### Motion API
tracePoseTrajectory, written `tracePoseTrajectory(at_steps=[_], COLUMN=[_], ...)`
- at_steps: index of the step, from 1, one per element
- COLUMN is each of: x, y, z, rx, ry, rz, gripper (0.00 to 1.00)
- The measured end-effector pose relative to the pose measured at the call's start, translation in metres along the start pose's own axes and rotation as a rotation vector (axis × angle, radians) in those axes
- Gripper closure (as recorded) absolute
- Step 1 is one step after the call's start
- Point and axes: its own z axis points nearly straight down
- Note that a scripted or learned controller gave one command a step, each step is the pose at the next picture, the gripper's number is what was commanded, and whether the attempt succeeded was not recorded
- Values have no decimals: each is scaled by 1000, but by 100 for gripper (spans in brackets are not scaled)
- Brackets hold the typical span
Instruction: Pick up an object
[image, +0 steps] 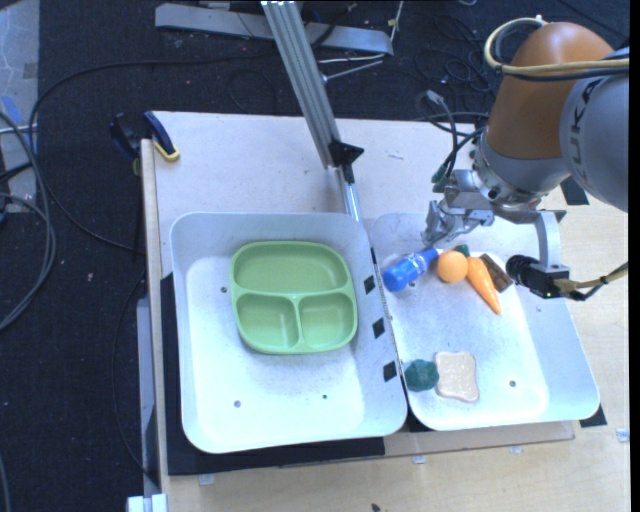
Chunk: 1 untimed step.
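Though partly hidden by the wrist, hand (437, 238) above blue bottle (406, 270), grip state indiscernible.

We count two white bins (200, 330) (560, 380) on the worktop (250, 160). We see one green tray (294, 297), one blue bottle (405, 270), one orange ball (453, 266), one carrot (485, 285), one toast slice (458, 376) and one dark green lump (421, 374).

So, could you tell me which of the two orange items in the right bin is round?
The small orange ball; the orange carrot beside it is long and tapered.
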Motion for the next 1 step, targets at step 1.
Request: tracePoseTrajectory(at_steps=[1], x=[52], y=[-5], z=[-3], rx=[0], ry=[-1], rz=[0], gripper=[100])
